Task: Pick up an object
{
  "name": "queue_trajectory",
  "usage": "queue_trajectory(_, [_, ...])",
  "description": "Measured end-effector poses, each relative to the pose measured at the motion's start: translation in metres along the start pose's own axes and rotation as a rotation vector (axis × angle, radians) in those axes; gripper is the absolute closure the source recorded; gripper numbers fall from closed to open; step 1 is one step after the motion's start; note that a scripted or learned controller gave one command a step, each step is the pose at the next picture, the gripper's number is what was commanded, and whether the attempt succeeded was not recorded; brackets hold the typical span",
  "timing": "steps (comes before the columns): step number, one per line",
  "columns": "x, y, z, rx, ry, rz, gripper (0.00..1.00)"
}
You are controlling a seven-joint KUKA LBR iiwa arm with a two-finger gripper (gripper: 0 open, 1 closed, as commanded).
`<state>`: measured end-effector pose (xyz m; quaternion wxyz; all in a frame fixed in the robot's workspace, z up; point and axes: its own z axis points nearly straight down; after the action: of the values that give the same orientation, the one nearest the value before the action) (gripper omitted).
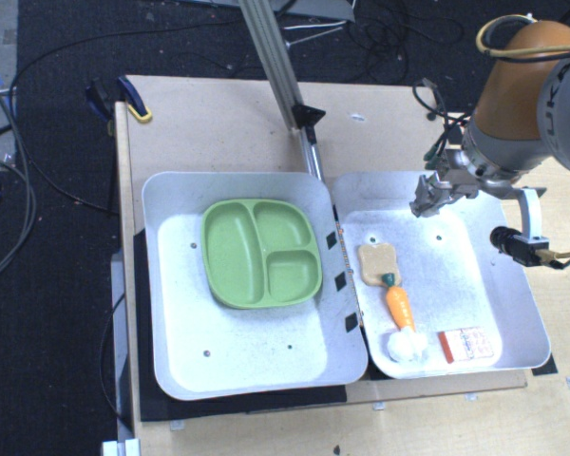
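Observation:
In the right bin (pixel 494 274) lie a tan toast slice (pixel 377 262), an orange carrot (pixel 399 306) with a green top, a small white lump (pixel 407 347) and a red-and-white box (pixel 467 344). My gripper (pixel 426 200) hangs over the bin's far edge, up and to the right of the toast and apart from every object. Nothing shows between its dark fingers.
The left bin (pixel 171 255) holds a green divided plate (pixel 262 253). A slanted metal pole (pixel 277 60) comes down to the bench between the bins' far ends. Black clips sit along the seam between the bins. A blue-and-yellow clamp (pixel 133 100) is at the bench's far left corner.

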<state>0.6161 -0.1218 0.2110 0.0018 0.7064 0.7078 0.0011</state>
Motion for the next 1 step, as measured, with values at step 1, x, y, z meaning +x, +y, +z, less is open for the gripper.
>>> queue_trajectory(1, [0.0472, -0.0224, -0.0139, 0.004, 0.003, -0.005, 1.00])
